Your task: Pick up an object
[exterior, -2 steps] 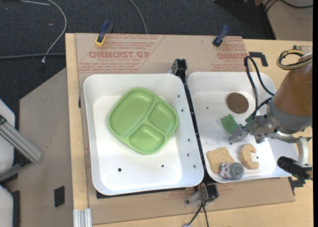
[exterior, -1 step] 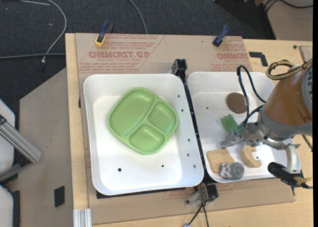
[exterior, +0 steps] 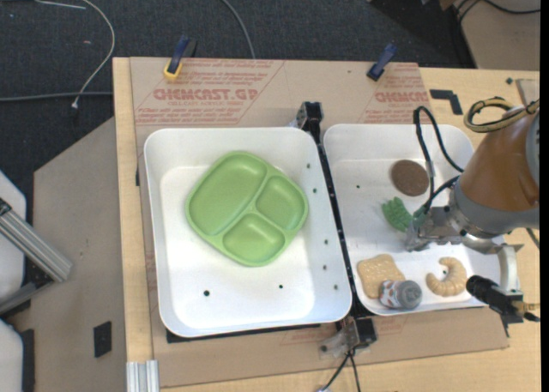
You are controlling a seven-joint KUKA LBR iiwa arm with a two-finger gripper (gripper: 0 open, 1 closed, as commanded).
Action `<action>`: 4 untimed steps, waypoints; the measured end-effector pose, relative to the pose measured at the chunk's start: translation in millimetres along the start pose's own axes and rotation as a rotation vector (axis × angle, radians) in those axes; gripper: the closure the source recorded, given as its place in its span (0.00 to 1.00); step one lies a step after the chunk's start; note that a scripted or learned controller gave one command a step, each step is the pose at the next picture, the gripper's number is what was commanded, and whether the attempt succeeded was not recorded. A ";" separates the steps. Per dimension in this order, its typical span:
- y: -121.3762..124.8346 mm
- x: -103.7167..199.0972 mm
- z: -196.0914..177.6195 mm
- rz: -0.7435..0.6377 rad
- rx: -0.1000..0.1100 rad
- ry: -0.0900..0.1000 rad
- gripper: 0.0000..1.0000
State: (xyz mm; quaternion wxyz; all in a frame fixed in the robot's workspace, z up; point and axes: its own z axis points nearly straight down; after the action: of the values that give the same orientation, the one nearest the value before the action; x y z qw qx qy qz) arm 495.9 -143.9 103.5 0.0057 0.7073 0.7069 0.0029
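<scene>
A green three-part plate (exterior: 247, 207) lies in the left bin (exterior: 171, 296). In the right bin (exterior: 360, 146) are a brown round disc (exterior: 410, 177), a green leafy piece (exterior: 397, 214), a tan cracker (exterior: 377, 273), a small can lying on its side (exterior: 401, 294) and a tan curled pastry (exterior: 448, 277). My gripper (exterior: 422, 236) is low in the right bin, just right of the green piece and above the cracker and pastry. The wrist hides most of it.
Black cables (exterior: 429, 146) loop from the arm over the right bin. Two blue clamps (exterior: 178, 56) hold the cardboard at the back edge. A black clip (exterior: 310, 114) sits between the bins at the back.
</scene>
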 end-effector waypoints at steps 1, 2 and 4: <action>-1.2 6.0 -45.2 -0.002 0.008 0.003 1.00; 1.0 5.6 -98.8 -0.002 0.006 0.002 1.00; 44.5 93.2 -95.6 -0.006 0.011 0.006 1.00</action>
State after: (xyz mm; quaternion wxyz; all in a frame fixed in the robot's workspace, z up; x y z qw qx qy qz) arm 539.3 -50.4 199.2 -0.0002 0.7051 0.7091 0.0011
